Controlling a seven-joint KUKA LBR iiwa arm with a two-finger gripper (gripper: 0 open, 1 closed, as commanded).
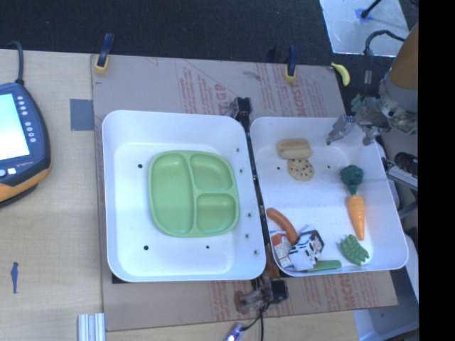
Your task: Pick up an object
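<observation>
My gripper [352, 135] hangs over the far right edge of the right bin [323, 203], its fingers spread apart with nothing between them. In that bin lie a tan bread roll [293, 148] and a chocolate-chip cookie [301, 169], both to the gripper's left. A green broccoli piece [351, 176] sits just in front of the gripper, with an orange carrot [356, 216] below it. At the near edge are a leafy green toy [353, 249], a red sausage [281, 224], a small printed carton [304, 249] and a green pea pod [325, 265].
The left bin [128, 212] holds a green divided plate [193, 192]. A tablet-like pendant [18, 137] lies on the bench at far left. Clamps [104, 54] hold the cardboard sheet at the back edge. The arm's wrist [398, 105] stands at the right.
</observation>
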